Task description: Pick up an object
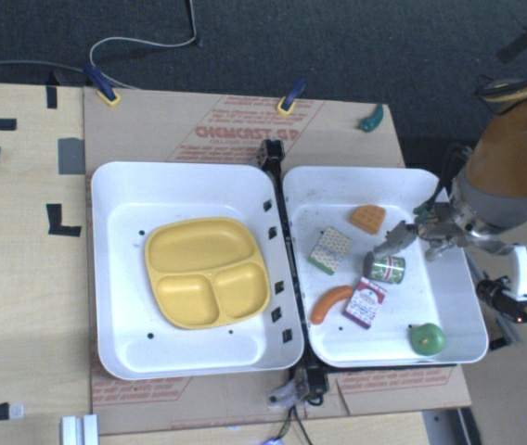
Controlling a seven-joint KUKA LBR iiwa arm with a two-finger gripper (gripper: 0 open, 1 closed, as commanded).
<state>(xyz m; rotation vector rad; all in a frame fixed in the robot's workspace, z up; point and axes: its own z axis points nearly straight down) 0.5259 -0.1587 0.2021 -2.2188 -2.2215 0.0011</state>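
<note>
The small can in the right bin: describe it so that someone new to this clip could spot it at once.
Start at the right bin, the one without the yellow tray. Near its middle, just below the hand, stands the small can. It is the one round metallic item, with a green and red label, above the red and white packet and right of the sponge.

The right bin (449, 290) is crowded through its middle: an orange cracker (368, 218), a green-patterned sponge (329, 248), a small can (386, 268), a red-and-white carton (366, 303) and an orange sausage (330, 304) are set close together, with only narrow gaps left between them. The can is closely flanked by the gripper (403, 239) just above it. A green apple (428, 338) is kept apart in the near right corner. Bare floor is left along the far wall and between can and apple. The left bin (115, 276) is largely taken by a yellow divided plate (208, 272); open strips are left around it.
</note>
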